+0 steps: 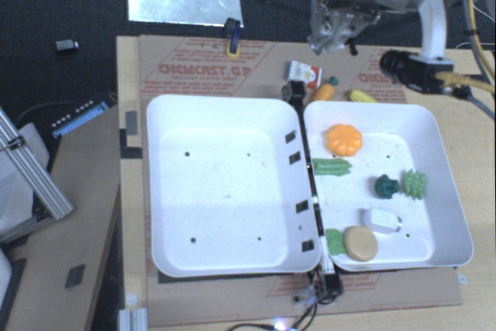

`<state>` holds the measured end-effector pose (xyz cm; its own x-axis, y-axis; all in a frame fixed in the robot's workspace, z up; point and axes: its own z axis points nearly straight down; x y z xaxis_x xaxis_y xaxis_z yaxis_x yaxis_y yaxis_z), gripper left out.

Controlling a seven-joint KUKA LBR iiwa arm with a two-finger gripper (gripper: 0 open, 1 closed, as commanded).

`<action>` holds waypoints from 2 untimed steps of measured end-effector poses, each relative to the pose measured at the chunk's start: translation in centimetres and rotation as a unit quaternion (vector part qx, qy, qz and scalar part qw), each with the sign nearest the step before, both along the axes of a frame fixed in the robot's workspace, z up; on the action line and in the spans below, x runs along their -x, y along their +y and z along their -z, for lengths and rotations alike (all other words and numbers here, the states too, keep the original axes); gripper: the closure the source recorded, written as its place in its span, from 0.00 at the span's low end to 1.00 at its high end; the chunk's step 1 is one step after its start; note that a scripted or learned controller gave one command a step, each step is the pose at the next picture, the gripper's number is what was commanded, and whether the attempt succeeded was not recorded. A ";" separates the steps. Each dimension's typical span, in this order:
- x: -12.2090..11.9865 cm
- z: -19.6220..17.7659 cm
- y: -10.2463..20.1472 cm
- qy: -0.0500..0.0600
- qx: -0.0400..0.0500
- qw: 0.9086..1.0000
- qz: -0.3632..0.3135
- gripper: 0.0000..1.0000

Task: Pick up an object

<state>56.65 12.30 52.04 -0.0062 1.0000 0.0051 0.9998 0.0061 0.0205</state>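
Observation:
My gripper (pixel 335 41) hangs high above the bench, behind the far edge of the right bin (pixel 434 167), with nothing seen in it. In that bin lie an orange pumpkin (pixel 343 139), a green pea pod (pixel 331 166), a dark teal broccoli piece (pixel 385 186), a pale green leafy piece (pixel 415 184), a white block (pixel 382 220), a tan round disc (pixel 360 243) and a green piece (pixel 335 242) beside the disc. All of them lie well in front of and below the gripper.
The left bin (pixel 225 182) stands beside the right one. Behind the bins, on the cardboard, lie a small carrot (pixel 324 91), a yellow piece (pixel 361 96), a small white and red box (pixel 302 72) and a blue and yellow clamp (pixel 232 39).

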 end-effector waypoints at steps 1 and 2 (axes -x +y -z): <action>4.5 15.0 1.0 0.018 0.004 1.000 0.002 1.00; 7.8 23.3 8.1 0.015 0.003 1.000 -0.003 1.00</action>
